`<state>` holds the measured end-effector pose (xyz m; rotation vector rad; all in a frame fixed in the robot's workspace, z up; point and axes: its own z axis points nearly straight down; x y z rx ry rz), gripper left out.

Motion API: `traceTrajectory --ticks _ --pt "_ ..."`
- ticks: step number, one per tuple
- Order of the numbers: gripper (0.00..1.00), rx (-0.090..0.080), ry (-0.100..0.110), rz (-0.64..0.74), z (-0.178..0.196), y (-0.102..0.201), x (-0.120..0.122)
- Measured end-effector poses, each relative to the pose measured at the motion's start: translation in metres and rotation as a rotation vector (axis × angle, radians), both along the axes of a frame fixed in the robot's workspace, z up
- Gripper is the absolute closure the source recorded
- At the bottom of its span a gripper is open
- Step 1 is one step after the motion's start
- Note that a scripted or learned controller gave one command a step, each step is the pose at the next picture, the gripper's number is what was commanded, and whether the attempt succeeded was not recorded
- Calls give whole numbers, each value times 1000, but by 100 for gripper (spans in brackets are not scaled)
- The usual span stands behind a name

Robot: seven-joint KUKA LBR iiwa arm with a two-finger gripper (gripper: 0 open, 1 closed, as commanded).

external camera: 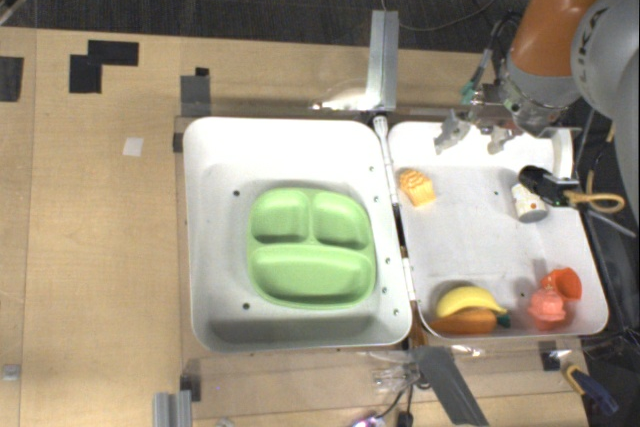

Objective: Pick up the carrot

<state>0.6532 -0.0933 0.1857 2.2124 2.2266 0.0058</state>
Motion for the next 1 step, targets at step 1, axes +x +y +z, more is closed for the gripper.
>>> traceTrajectory --ticks 1 --pt "0 0 -25 -109 -77 8 -27"
